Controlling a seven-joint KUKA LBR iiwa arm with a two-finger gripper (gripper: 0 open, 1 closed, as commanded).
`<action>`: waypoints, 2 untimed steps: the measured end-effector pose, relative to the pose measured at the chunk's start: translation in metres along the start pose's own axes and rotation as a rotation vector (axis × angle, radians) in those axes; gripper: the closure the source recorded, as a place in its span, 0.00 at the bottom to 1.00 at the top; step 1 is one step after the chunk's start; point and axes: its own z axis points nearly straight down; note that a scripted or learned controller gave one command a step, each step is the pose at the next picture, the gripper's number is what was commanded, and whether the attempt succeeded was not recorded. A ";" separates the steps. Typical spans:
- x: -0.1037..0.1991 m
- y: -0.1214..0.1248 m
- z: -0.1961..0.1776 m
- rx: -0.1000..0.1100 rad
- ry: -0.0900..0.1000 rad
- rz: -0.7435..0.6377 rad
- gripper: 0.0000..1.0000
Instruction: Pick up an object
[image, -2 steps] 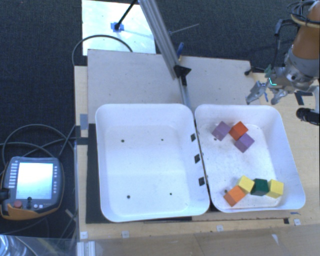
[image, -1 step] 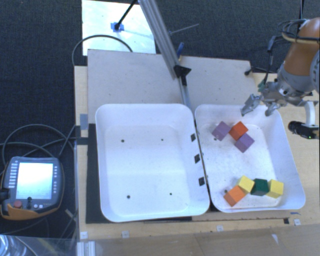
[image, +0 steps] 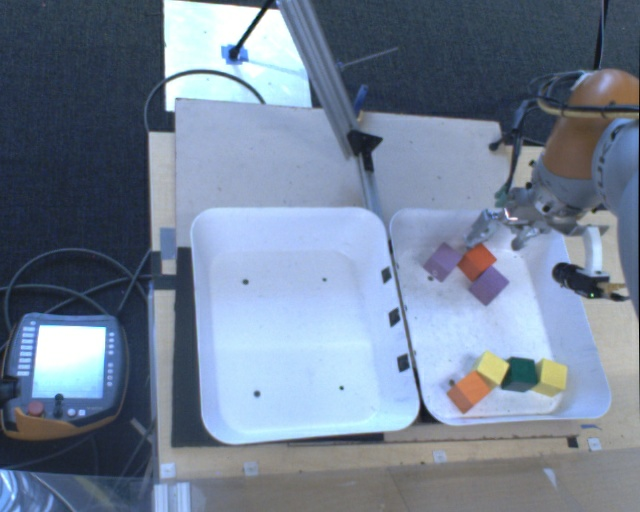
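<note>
The grey arm with its orange band (image: 585, 125) reaches in from the right, bent downward at the wrist. Its two-finger metal claw (image: 497, 232) hangs low, pointing leftward, its fingers (image: 478, 230) parted with nothing between them.

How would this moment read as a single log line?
gripper: over right bin, far end | nearest: orange block | held: nothing seen | left bin: no blocks

2 bins (image: 300, 330): white moulded plastic, smooth, faint sheen, lightly speckled. Blocks (image: 478, 262): matt, solid-coloured, wood or plastic, cannot tell. Bench board (image: 270, 160): pale, matt, like fibreboard. Floor (image: 70, 120): dark, rough carpet texture. Pole (image: 325, 70): grey brushed metal. Arm band (image: 590, 110): glossy orange. Pendant (image: 60, 375): grey plastic, shiny screen.
</note>
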 end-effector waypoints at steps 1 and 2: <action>0.001 0.001 0.035 -0.004 0.000 0.000 0.00; 0.000 0.003 0.021 -0.009 -0.003 -0.004 1.00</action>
